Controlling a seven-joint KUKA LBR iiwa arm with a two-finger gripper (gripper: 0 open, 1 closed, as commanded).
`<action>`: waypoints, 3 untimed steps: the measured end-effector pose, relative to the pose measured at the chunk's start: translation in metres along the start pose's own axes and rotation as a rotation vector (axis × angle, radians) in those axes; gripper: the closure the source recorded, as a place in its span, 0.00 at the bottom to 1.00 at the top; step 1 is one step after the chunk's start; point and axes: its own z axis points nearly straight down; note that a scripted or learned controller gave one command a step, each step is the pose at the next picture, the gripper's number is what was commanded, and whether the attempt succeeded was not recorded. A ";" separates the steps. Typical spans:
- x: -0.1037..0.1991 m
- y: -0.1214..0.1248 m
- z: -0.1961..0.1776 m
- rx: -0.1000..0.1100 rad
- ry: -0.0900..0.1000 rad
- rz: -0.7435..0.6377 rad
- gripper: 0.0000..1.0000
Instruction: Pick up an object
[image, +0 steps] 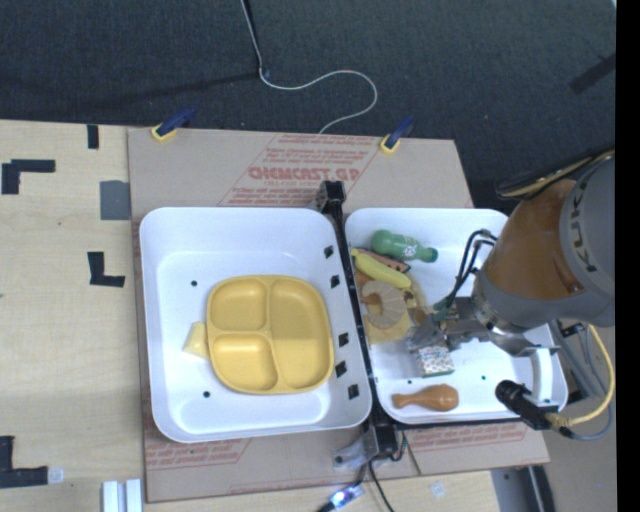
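Observation:
My gripper (432, 338) hangs low in the right bin (478, 222), near its middle, with the arm's grey and orange wrist coming in from the right. Right under the fingertips lies a small speckled grey block (434, 359). A brown drumstick-shaped toy (427, 399) rests near the bin's front wall. Toward the back are a green bottle (402, 246), a yellow banana (380, 268) and a tan round piece (385, 305). Nothing shows between the fingers.
The left bin (170, 250) holds a yellow divided plate (270, 333), with a pale yellow piece (194, 340) sticking out under its left side. A black divider clip row runs between the bins. Cardboard lies beneath both bins.

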 end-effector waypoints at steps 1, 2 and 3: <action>-0.009 0.000 -0.048 -0.002 -0.001 -0.001 1.00; -0.009 0.000 -0.082 0.000 0.000 -0.002 1.00; 0.022 0.048 -0.071 0.001 0.001 -0.007 1.00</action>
